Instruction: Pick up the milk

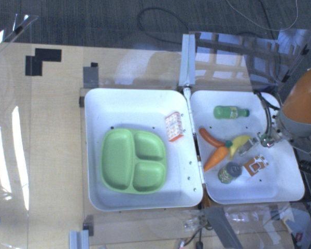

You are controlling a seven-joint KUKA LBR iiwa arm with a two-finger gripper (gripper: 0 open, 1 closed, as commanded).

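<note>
A pale wooden bench (46, 139) carries two white bins. The left bin (140, 100) holds a green divided plastic tray (133, 160) and the small white-and-orange milk carton (173, 126), lying against its right wall. The gripper (263, 139) hovers over the right bin (280, 185), well apart from the carton.

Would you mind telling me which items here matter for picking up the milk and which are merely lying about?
For the job: milk carton, apparently the white-and-red one in the left bin; end effector, over the right bin.

Lying about: green plate, green bottle, sausage, carrot, banana, can, brown box.
</note>
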